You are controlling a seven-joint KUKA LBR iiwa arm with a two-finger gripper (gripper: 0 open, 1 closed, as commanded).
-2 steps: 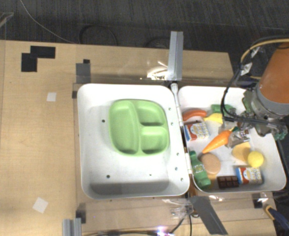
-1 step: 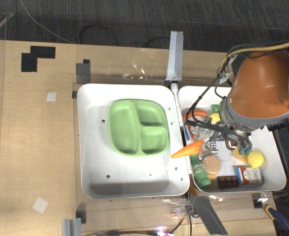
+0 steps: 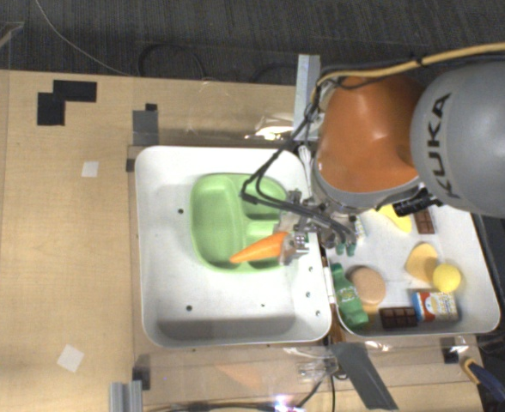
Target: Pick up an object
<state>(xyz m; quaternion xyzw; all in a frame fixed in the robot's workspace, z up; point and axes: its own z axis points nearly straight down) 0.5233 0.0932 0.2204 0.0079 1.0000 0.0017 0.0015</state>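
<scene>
Two white bins [image 3: 162, 316] sit on your bench: one green bowl [image 3: 222, 217] and one orange carrot [image 3: 259, 248] near the left bin's right edge. Your gripper [image 3: 297, 240] touches the carrot's tip; I cannot tell its grip.

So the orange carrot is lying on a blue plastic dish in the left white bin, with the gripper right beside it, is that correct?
Not quite: the dish is green, not blue. The camera view shows the orange carrot lying on a green plastic dish in the left white bin, with the gripper right beside it.
</scene>
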